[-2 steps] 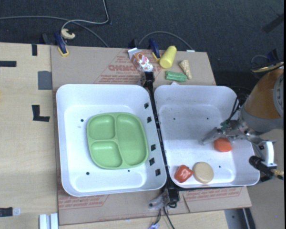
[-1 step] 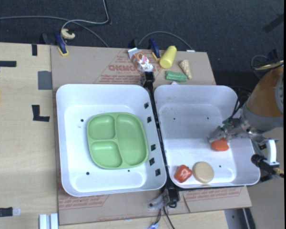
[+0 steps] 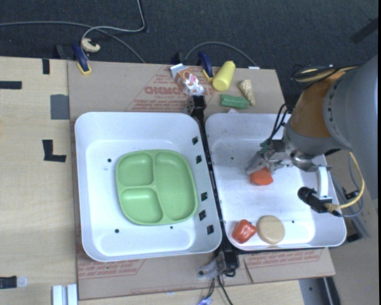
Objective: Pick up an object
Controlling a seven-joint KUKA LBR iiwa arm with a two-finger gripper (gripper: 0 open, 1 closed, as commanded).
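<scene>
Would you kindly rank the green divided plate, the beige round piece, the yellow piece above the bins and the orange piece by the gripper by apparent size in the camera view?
1. green divided plate
2. yellow piece and beige round piece: look alike, not ranked
3. orange piece, partly hidden beside the gripper, so unsure

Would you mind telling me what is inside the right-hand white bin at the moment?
The right bin holds an orange piece just below the gripper, a red piece and a tan round piece near its front edge. The arm covers its right part.
</scene>
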